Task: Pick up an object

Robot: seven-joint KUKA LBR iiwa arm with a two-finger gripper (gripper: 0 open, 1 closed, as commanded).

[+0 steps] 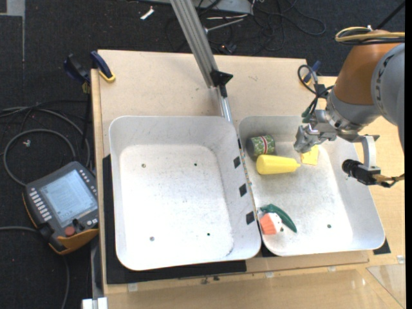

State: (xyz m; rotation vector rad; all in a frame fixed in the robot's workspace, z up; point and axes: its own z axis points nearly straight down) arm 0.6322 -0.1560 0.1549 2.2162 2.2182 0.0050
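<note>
Yellow block (pixel 311 157) under the fingers (pixel 305 140), grip unclear, beside yellow bottle (pixel 277 165) and green can (pixel 262 145).

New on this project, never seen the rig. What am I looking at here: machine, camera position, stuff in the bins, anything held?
One camera, fixed above the bench, looks down at a slant. The grey and orange machine on the right is a robot arm; its hand hangs over the right bin. That bin holds a green can, a yellow corn-shaped toy, a small yellow block just under the hand, and an orange and green toy. The left bin sits beside it. Whether anything is gripped is unclear.
</note>
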